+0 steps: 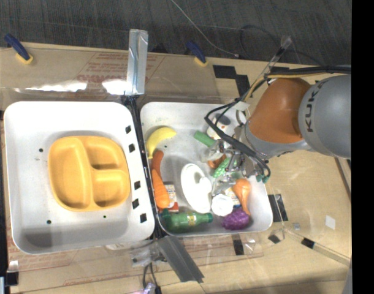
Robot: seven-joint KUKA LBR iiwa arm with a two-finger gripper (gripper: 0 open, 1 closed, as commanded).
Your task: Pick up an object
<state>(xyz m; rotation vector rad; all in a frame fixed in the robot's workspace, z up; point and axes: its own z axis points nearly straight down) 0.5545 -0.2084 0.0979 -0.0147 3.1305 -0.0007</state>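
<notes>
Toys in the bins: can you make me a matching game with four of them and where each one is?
Things:
1. yellow divided tray
2. banana
3. purple grapes
4. green bottle

Places:
A. right bin, near right corner
B. right bin, far left part
C. middle of the left bin
D. lying along the right bin's near wall

Pairs: 1-C, 2-B, 3-A, 4-D
</notes>
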